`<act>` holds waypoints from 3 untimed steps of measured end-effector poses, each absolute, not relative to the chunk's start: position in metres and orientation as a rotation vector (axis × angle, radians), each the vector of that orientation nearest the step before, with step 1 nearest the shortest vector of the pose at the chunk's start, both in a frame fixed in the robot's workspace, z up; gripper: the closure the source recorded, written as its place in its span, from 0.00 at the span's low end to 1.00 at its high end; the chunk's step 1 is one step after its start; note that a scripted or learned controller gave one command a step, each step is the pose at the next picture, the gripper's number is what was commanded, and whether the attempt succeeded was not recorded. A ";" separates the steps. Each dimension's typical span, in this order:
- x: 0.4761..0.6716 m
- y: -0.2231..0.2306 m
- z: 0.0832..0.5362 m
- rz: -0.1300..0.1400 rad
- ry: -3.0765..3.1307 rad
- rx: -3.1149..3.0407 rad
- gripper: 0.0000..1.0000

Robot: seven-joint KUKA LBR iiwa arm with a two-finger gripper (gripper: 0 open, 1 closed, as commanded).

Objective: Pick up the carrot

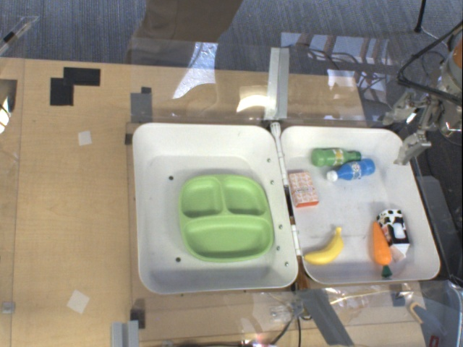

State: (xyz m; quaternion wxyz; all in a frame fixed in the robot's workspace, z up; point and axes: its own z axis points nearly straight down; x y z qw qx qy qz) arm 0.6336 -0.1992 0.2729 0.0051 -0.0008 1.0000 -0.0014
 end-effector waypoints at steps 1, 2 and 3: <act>0.567 -0.202 0.123 0.003 3.137 -0.193 0.00; 0.521 -0.201 0.093 -0.008 3.074 -0.484 0.00; 0.523 -0.201 0.105 -0.015 3.070 -0.494 1.00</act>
